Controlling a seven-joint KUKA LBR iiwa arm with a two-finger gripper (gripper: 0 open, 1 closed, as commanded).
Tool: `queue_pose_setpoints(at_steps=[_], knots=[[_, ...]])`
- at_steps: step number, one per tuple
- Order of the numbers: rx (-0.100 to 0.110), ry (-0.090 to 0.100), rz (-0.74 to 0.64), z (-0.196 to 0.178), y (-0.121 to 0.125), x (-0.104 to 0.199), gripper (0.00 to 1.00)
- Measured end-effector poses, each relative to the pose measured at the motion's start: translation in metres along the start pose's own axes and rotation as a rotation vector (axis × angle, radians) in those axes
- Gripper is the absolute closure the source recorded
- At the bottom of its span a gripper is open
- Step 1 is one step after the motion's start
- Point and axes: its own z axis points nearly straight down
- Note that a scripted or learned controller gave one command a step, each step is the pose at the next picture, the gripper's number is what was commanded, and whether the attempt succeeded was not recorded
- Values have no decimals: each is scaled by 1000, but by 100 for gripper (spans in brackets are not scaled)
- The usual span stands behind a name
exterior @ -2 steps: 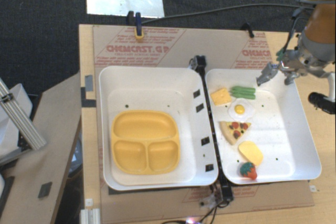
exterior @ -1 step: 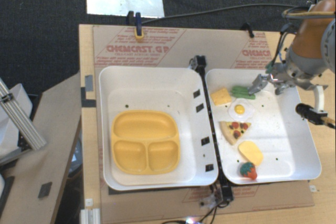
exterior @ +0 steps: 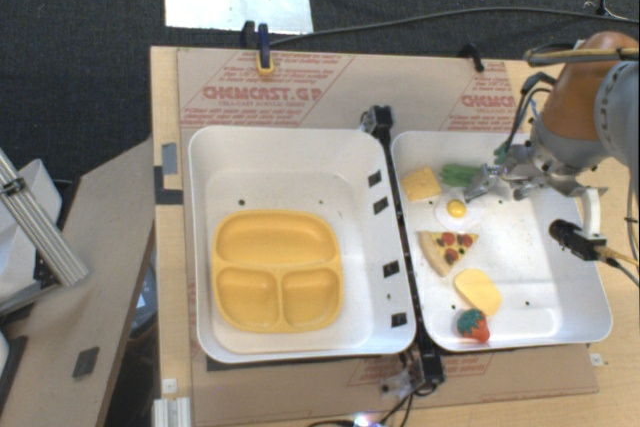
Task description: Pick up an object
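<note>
The right bin (exterior: 570, 315) holds several toy foods. A yellow cheese square (exterior: 421, 183) lies at its far left, with a green leafy piece (exterior: 458, 173) beside it. Nearer the front are a fried egg (exterior: 456, 210), a pizza slice (exterior: 447, 248), a yellow oval piece (exterior: 478, 292) and a strawberry (exterior: 473, 325). My gripper (exterior: 486, 181) reaches in from the right, low over the bin. Its tip sits just right of the green piece and just above the egg. Nothing can be seen held in it.
The left bin (exterior: 300, 150) contains a yellow divided plate (exterior: 278, 269). A ridge with black clips (exterior: 390, 215) separates the two bins. The grey arm with its orange band (exterior: 585, 105) covers the right bin's far right corner. A black fitting (exterior: 573, 239) juts over the right side.
</note>
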Motion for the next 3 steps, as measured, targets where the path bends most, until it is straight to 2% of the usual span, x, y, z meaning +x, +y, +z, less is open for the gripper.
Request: queue_pose_setpoints(at_steps=[1, 2, 3], knots=[[-6, -2, 0, 11, 1, 0, 0], [-12, -1, -1, -2, 3, 0, 100], [-11, -2, -4, -67, 6, 4, 100]])
